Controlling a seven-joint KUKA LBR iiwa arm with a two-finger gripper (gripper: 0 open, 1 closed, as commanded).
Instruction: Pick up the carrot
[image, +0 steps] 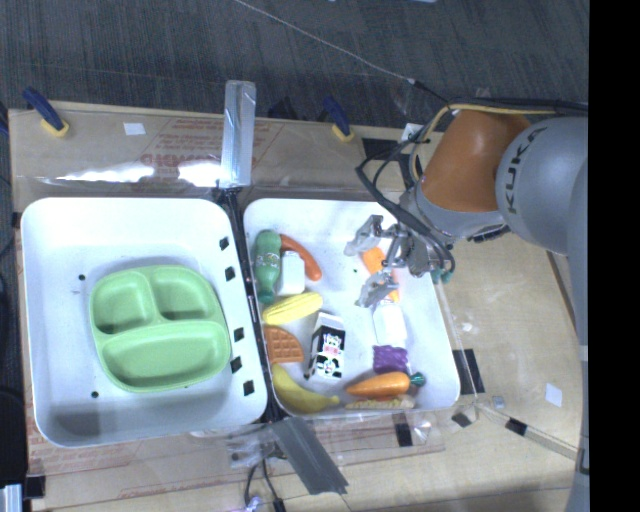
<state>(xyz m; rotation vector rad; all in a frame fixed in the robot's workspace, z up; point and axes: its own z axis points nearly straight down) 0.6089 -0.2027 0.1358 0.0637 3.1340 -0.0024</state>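
Camera view: fixed overhead, slanted, both bins seen.
Left bin (40, 300): holds a green divided plate (157, 329).
Right bin (330, 212): crowded with toy food.
Carrot (379, 384): lies flat near the front wall of the right bin, orange body running left to right, green tip at its right end. A purple item (391, 357) sits just behind it, touching or nearly so; a banana (303, 393) lies just to its left.
Other orange items: a slim orange piece (304, 259) beside a green vegetable (267, 263) at the bin's back left; not judged to be the target.
Gripper (376, 264): fingers spread, one toward the bin's back and one toward its front, over an orange piece (372, 259) in the bin's middle right; nothing pinched between them. Well apart from the carrot.
Handling, judged: looks like a light, stiff plastic toy with a smooth, tapered skin, likely to slip or roll under an off-centre pinch.
Hold point, judged: across the thick middle of the body, jaws closing front to back, clear of the purple item and bin wall.
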